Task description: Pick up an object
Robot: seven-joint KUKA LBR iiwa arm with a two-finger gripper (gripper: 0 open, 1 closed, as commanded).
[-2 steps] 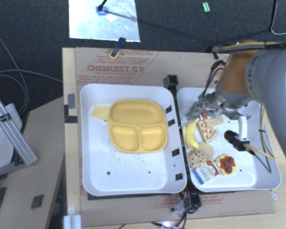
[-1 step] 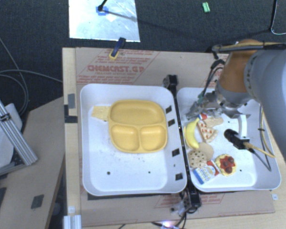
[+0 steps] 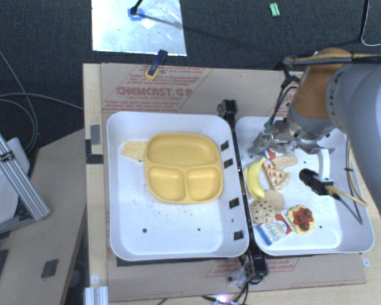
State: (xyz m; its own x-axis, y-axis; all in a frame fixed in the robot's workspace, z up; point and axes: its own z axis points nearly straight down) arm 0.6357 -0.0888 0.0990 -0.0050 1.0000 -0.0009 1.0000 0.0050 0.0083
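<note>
two white bins side by side on a cardboard-topped bench (image 3: 178,81) over dark carpet (image 3: 38,37). left bin (image 3: 124,234) with a yellow divided plate (image 3: 181,167). right bin (image 3: 349,234) with toy food: banana (image 3: 255,178), pizza slice (image 3: 278,175), cookie (image 3: 263,210). gripper (image 3: 273,138) low at the right bin's upper left, just above the food; perhaps touching it, finger spacing and hold impossible to tell.

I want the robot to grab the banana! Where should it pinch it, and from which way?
Probably at the banana's middle, coming straight down from above. It lies flat in the right bin, curved, running up and down the picture, so the fingers could close across its narrow width. One long side faces the bin's wall and the other lies close by the pizza slice, so room for a finger looks tight.
</note>
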